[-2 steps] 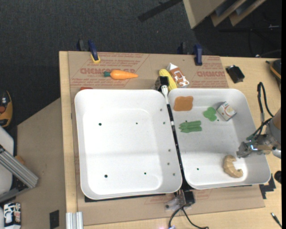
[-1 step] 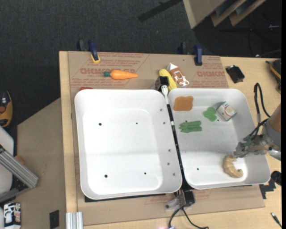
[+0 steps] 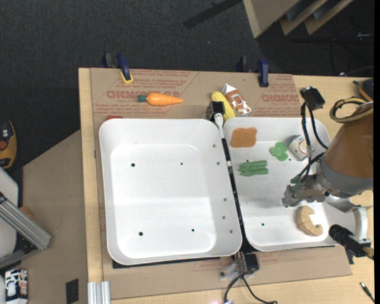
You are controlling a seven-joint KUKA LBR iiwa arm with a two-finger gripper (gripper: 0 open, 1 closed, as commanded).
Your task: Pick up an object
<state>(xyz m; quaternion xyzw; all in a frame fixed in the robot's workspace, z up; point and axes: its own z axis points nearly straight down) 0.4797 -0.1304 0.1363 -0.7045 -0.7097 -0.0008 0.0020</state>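
The tool hung low over the right bin, just above a tan croissant that lay near the bin's front right corner; whether it was spread or closed I could not tell. The croissant was a curved crescent, its long axis running from back-left to front-right, its tips turned right. Farther back lay green beans lengthwise left to right, a brown slice and a green leafy piece. A carrot rested on the surface behind the left bin.

Dark grey carpet floor surrounds the desk, a pale board with red print; blue clamps grip its far edge; wooden boards lie beyond.
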